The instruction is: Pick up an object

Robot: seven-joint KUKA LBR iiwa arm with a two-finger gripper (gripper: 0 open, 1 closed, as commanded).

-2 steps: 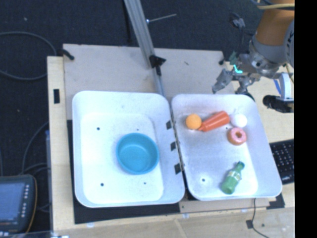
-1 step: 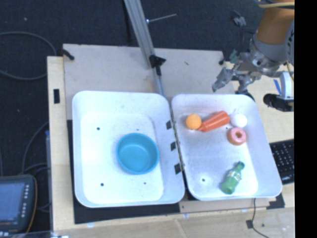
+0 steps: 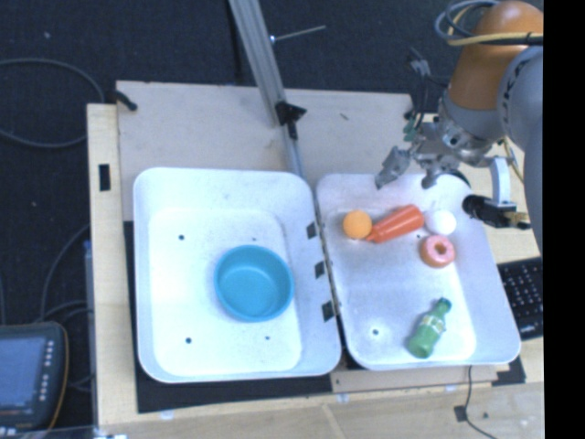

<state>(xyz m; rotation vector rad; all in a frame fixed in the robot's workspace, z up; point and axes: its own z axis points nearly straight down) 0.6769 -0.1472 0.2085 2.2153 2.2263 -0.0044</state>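
In the right bin [image 3: 384,282] lie an orange ball [image 3: 356,225], an orange-red carrot [image 3: 397,223], a white ball [image 3: 442,220], a pink ring-shaped donut [image 3: 437,251] and a green bottle [image 3: 428,329]. My gripper [image 3: 409,174] hangs over the bin's far edge, above and behind the carrot, with its fingers spread apart and nothing between them. The left bin [image 3: 174,199] holds a blue bowl [image 3: 253,283].
A slanted metal pole [image 3: 265,71] rises behind the seam between the bins. A black keyboard [image 3: 521,291] lies right of the right bin, and a small screen [image 3: 27,373] sits at the lower left off the bench.
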